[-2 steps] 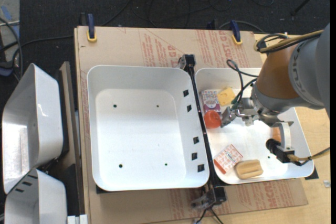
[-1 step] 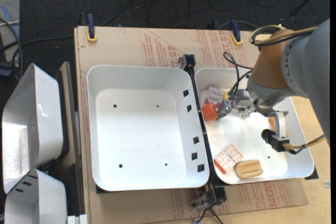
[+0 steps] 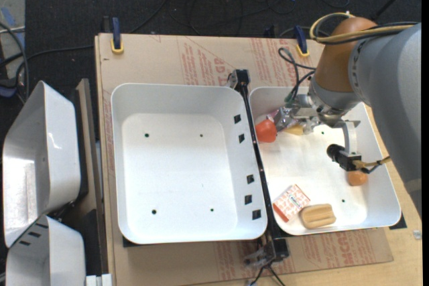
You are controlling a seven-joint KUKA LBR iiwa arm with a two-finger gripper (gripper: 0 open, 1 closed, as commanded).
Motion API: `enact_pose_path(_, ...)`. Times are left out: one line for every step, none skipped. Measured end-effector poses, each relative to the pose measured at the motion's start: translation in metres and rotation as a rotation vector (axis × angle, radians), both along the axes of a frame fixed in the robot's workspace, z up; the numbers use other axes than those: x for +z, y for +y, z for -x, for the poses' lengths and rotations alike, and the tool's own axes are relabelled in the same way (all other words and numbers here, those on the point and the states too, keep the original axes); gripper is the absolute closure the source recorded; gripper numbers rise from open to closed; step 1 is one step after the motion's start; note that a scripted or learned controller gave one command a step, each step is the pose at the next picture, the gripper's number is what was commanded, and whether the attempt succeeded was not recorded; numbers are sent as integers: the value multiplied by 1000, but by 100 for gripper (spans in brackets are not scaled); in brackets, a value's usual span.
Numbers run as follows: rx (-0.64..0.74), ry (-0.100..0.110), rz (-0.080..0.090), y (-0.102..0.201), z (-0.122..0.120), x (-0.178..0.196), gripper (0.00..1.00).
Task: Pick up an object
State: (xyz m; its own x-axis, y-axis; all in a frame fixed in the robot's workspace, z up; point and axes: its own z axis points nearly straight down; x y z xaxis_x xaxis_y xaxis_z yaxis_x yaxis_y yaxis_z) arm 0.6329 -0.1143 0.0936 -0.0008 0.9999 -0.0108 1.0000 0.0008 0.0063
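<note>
Low in the right bin [image 3: 375, 211], the tool [image 3: 287, 118] sits near the bin's top left corner. I cannot tell if it is gripping anything. A red thing [image 3: 266, 130] lies just beside the tool, close to the wall between the two bins. A pale yellow thing [image 3: 295, 130] lies under the arm [image 3: 375, 70]. An orange piece [image 3: 357, 178] is near the right side. A tan block [image 3: 316, 216] and a red and white packet [image 3: 291, 201] lie near the front. The left bin [image 3: 120, 144] sits beside it on the worktop [image 3: 174, 57].

Glossy white plastic bins [image 3: 181, 144] on matt board [image 3: 201, 57].
</note>
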Motion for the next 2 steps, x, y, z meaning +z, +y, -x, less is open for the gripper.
enact_pose_path(-9,11,-7,4,81,-1,0)
enact_pose_path(5,2,-10,19,-9,-1,0)
